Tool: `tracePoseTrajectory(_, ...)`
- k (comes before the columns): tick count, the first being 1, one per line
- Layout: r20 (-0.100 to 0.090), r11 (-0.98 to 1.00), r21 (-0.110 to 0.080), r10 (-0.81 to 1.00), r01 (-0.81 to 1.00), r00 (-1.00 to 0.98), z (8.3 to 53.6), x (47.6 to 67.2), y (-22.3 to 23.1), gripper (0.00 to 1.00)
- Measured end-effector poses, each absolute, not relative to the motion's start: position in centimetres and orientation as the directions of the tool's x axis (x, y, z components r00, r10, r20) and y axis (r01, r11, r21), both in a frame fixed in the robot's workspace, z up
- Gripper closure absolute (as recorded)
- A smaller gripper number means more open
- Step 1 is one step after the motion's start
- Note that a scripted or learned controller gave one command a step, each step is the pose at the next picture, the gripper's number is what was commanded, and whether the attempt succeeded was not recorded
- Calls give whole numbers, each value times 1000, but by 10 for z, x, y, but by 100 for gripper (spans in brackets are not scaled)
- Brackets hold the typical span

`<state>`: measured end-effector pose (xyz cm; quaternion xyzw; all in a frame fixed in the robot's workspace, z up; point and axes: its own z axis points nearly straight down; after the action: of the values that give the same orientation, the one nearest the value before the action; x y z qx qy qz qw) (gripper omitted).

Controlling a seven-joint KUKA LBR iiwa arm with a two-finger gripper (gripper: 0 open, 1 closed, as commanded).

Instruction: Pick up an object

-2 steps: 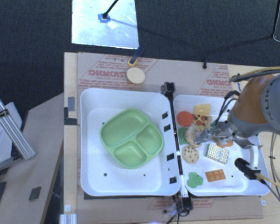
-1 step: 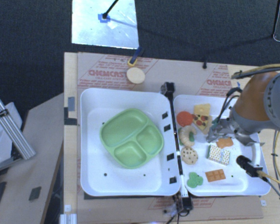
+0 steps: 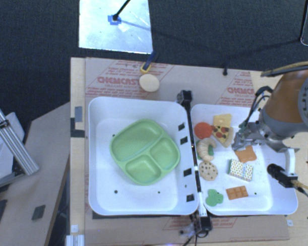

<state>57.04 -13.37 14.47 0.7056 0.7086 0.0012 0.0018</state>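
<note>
The right bin [image 3: 280, 202] holds several toy foods: a red tomato slice [image 3: 203, 130], a yellow pizza slice [image 3: 222, 128], a pale croissant [image 3: 205, 148], a speckled cookie [image 3: 208, 171], an orange cracker [image 3: 246, 155], a white patterned square [image 3: 241, 170], an orange waffle piece [image 3: 237, 192] and a green broccoli [image 3: 214, 198]. My gripper [image 3: 241, 140] hangs low over the bin's upper middle, between the pizza slice and the orange cracker, just above the cracker's top edge. I see nothing held in it.
The left bin [image 3: 98, 193] carries a green divided plate [image 3: 144, 151]. A round beige disc [image 3: 149, 83] lies on the cardboard behind the bins. A black part [image 3: 280, 174] of the arm juts over the right bin's right side.
</note>
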Motion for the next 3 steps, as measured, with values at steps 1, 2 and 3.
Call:
tracePoseTrajectory(1,-2,6,9,1000,1000,-6,205,580,-129,100)
tracePoseTrajectory(2,-1,5,4,1000,1000,-5,226,581,-129,100)
tracePoseTrajectory(3,1,9,0,1000,1000,-9,221,579,-86,100)
